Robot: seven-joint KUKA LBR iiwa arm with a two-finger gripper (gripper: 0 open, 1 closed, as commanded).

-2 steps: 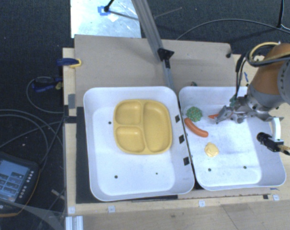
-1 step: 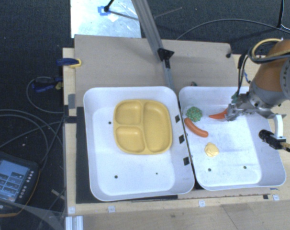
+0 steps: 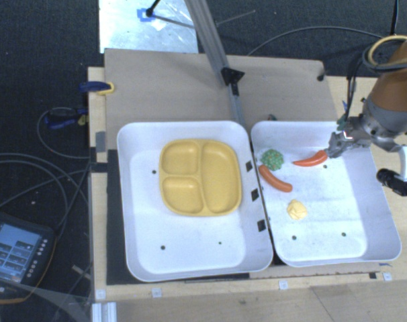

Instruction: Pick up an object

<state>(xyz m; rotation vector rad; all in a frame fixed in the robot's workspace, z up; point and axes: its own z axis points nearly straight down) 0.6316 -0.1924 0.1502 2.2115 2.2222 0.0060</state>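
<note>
Claw (image 3: 337, 145) over right bin (image 3: 381, 206), upper right part; its tip touches right end of orange chili (image 3: 311, 159), clamped on it as far as I can see; chili lies left of claw; sausage (image 3: 275, 178), broccoli (image 3: 273, 158) further left.

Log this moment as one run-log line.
claw at chili tip, right bin | grip unconfirmed | sausage, broccoli, yellow piece loose | tray left bin

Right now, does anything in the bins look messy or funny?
Nothing is spilled or broken. The orange pepper sits at the gripper tip. The sausage, broccoli and yellow lump lie loose beside the divided yellow plate.
</note>
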